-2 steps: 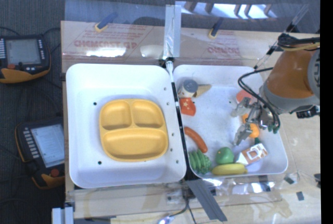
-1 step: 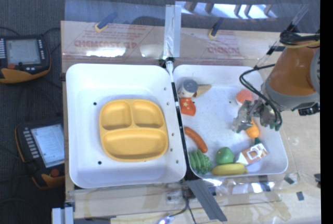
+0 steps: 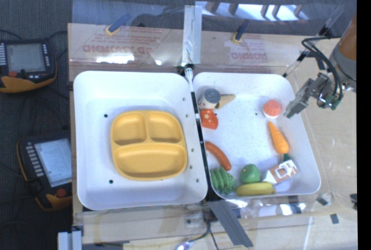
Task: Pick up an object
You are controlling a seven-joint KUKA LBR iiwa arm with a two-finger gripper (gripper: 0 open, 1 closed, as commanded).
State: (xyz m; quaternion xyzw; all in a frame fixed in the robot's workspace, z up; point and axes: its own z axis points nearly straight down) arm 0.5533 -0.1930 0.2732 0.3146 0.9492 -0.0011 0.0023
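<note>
- Two pendants (image 3: 26,63) (image 3: 49,167) are seen on the grey floor left of the bench.
- Clear panels (image 3: 139,40) with red lettering are stood behind the bins.
- A silver tape strip (image 3: 191,34) is run between them.
- Blue clips (image 3: 117,24) (image 3: 240,33) are fixed on the panels.

Single fixed cam mounted above the surface (image 3: 261,40), looking down at a slant, far enough back to frame both bins whole. Left bin (image 3: 93,127) and right bin (image 3: 301,144) sit mid-frame side by side; arm (image 3: 348,51) enters from frame right.
</note>
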